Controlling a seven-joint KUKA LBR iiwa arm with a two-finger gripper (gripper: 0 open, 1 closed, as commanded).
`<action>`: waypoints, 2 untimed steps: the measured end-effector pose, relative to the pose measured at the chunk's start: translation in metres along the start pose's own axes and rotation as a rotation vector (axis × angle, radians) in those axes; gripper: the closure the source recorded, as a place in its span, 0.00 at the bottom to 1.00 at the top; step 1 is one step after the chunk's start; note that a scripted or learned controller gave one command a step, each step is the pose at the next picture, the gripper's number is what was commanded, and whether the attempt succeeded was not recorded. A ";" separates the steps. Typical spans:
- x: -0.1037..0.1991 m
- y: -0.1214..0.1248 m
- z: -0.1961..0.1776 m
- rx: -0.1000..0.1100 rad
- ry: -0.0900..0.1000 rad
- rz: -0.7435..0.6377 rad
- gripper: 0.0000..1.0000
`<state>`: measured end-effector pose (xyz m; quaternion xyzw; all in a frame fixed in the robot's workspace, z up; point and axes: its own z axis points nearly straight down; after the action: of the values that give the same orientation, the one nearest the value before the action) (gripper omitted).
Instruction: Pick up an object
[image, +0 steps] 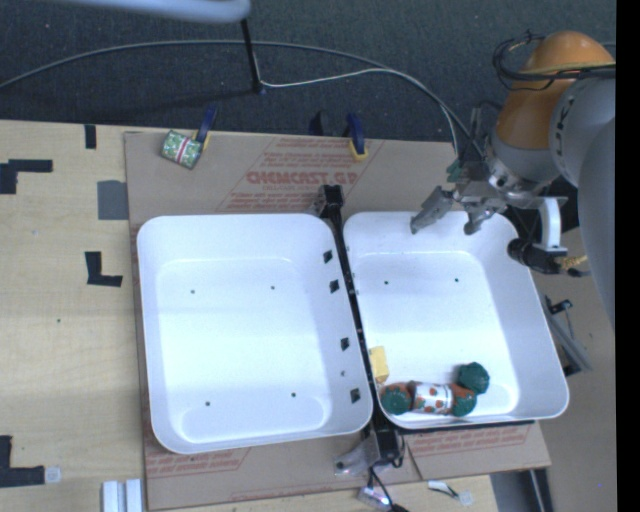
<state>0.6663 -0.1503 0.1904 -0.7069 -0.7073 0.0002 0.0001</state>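
Right bin (520, 300): toys (435, 395) near corner, well apart from tool (448, 218).

My arm (590, 130) comes in grey and smooth-shelled, and there's my orange band (545, 85), rounded and glossy, sitting just above the wrist. Black cables (515, 55) loop over it. Below, my wrist turns into darker metal hardware, and my gripper (450, 213) shows two slim grey fingers (428, 213). A white bracket (548, 222) with black fittings hangs alongside.

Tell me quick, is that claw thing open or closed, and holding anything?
Gripper: open, fingers spread, nothing between them, above the right bin's far edge.
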 end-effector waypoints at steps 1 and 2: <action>-0.013 -0.067 0.110 0.006 0.001 0.002 0.00; -0.015 -0.150 0.070 -0.001 0.000 -0.087 0.00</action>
<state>0.5162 -0.1652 0.1206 -0.6756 -0.7373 -0.0003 -0.0004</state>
